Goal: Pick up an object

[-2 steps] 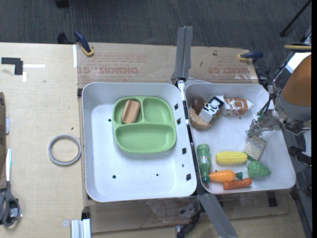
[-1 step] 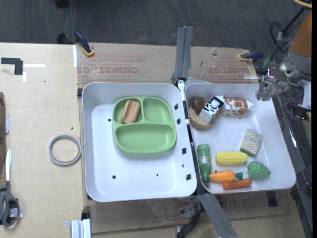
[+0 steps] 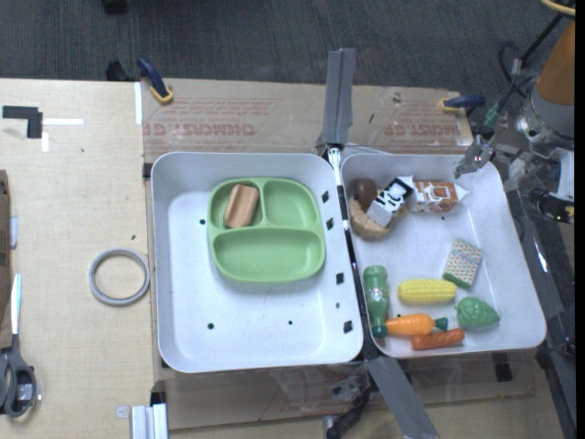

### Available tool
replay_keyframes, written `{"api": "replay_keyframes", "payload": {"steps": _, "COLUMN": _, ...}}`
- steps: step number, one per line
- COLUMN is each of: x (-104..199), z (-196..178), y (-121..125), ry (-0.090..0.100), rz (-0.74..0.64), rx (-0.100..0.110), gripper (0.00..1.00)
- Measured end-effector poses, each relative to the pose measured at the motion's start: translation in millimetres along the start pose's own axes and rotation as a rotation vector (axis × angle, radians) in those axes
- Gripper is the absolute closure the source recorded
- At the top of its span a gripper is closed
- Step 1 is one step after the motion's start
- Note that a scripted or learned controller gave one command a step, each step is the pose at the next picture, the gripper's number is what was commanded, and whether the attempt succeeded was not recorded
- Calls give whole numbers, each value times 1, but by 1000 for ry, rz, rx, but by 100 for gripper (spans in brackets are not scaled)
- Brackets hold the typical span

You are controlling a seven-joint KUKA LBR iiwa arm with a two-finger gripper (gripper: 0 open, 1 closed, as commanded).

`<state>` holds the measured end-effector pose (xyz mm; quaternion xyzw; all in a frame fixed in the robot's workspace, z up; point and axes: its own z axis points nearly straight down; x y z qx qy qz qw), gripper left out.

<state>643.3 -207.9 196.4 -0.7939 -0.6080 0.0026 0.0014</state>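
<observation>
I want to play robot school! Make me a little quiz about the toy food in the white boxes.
1. True or false: the green plate lies in the left bin.
2. Which toy lies right beside the orange carrot?
A. the yellow corn
B. the red chilli
C. the milk carton
3. Fill in: the bread roll lies in the plate's top ___ compartment.

Key: 1 true. 2 B; the chilli lies just below the carrot in the right bin. 3 left.
</observation>
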Motion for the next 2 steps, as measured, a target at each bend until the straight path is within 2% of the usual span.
{"api": "replay_keyframes", "payload": {"steps": 1, "x": -4, "z": 93, "y": -87, "ry": 2, "rz": -56, "rx": 0, "gripper": 0}}
{"api": "replay_keyframes", "payload": {"steps": 2, "x": -21, "z": 54, "y": -95, "ry": 1, "rz": 72, "rx": 0, "gripper": 0}}
